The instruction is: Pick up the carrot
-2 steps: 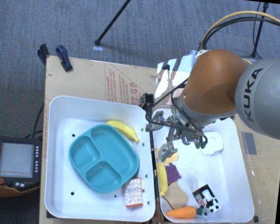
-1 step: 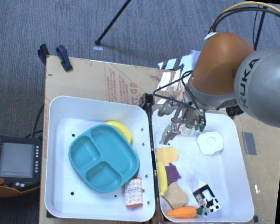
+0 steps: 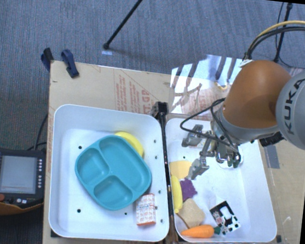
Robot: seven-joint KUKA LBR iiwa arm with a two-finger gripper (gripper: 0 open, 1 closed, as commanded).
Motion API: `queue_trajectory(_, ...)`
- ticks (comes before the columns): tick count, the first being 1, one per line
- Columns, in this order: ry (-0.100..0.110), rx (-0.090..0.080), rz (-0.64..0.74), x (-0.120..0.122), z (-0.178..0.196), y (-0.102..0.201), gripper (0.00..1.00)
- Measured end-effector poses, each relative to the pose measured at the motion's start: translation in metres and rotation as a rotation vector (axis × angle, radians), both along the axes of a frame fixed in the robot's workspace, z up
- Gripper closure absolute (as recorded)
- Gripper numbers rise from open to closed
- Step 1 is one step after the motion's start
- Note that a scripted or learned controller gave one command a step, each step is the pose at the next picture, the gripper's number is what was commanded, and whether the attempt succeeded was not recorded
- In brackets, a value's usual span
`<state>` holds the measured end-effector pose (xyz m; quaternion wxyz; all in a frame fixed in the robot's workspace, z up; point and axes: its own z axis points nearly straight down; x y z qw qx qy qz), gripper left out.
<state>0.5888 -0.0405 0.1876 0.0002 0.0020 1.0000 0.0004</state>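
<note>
The small orange carrot with a green tip (image 3: 201, 231) lies at the front edge of the right white plastic bin (image 3: 253, 203), just beside a tan piece of bread (image 3: 191, 213). The grey two-finger gripper (image 3: 199, 168) hangs over the middle of this bin (well apart from the carrot), its jaws spread and pinching nothing. A teal divided tray (image 3: 113, 172) rests in the left white bin (image 3: 62, 135).

My arm (image 3: 300, 112) is a thick grey casing with the letters KUKA printed in dark capitals along its side. A smooth, rounded orange band (image 3: 255, 95) sits above my wrist. Yellow and black cables (image 3: 280, 26) loop over the top. Below the band hangs bare metal hardware with thin wires, ending in my slim grey jaws.
</note>
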Motion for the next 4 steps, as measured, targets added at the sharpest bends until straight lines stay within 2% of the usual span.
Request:
queue_trajectory(1,-0.002,0.002,-0.211,-0.065,-0.097,-0.04,0.0)
queue_trajectory(2,-0.011,0.004,-0.346,-0.032,0.005,0.009,0.0)
queue_trajectory(3,0.0,0.0,-0.634,0.024,0.0,-0.007,0.0)
queue_trajectory(4,0.003,0.0,-0.595,-0.07,-0.001,0.022,0.0)
